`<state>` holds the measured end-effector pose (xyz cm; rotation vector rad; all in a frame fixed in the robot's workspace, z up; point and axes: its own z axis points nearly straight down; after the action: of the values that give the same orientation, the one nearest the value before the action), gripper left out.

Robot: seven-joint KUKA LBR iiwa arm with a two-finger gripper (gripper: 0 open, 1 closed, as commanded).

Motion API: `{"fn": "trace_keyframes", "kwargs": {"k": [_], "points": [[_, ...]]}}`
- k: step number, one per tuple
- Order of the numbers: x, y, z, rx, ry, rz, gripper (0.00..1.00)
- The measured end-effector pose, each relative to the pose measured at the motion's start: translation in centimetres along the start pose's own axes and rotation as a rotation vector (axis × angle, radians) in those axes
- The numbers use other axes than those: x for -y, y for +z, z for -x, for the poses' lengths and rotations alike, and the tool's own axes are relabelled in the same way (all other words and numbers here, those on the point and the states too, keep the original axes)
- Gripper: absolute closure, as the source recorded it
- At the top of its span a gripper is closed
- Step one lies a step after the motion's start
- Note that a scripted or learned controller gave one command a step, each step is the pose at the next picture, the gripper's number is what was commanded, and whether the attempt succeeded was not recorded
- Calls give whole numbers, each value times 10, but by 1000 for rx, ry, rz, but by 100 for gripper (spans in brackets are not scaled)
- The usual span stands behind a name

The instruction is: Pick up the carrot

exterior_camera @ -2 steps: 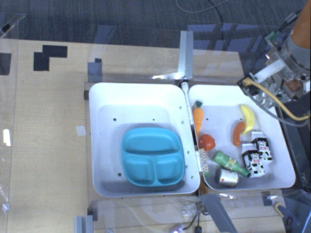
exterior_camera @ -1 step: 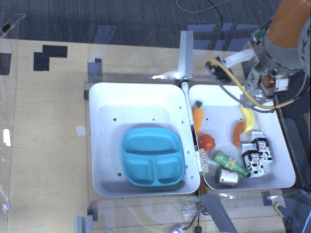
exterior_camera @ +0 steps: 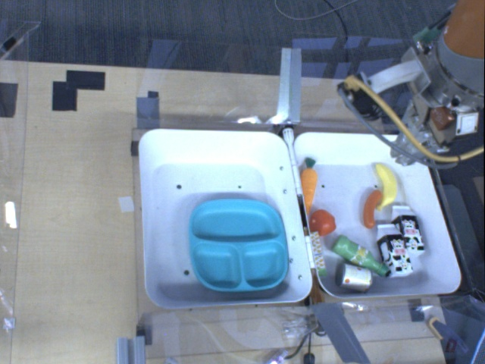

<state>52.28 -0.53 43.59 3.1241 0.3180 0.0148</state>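
Nearest the camera, a silver can [exterior_camera: 353,277] is lying on its side at the front of the right bin [exterior_camera: 447,279], with a green bottle [exterior_camera: 359,253] resting just behind it and two black-and-white cartons [exterior_camera: 402,245] sitting to its right. Further back, the carrot [exterior_camera: 309,184] is lying close against the left wall of that bin, its green top pointing away from the camera and its orange tip pointing toward a red tomato [exterior_camera: 323,221] just in front of it. It is looking like a small plastic toy, so it is probably light, stiff and smooth, and likely to slip or roll if pinched near the tapering tip; the thick orange part just below the leaves is seeming the safest place to take hold, across its width, though the bin wall beside it is leaving little room on that side. A yellow banana [exterior_camera: 386,182] and an orange sausage-shaped piece [exterior_camera: 370,208] are lying well apart from it. The gripper [exterior_camera: 405,152] is hovering over the bin's back right corner, and whether it is apart or together I cannot tell. A blue divided plate [exterior_camera: 238,243] is sitting in the left bin [exterior_camera: 163,173].
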Motion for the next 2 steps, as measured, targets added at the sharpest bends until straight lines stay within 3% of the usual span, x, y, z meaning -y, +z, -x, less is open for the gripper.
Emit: {"fn": "trace_keyframes", "kwargs": {"k": [1,2], "points": [[-31,49,43,7,-2,-1,100],[-31,49,43,7,-3,-1,0]]}}
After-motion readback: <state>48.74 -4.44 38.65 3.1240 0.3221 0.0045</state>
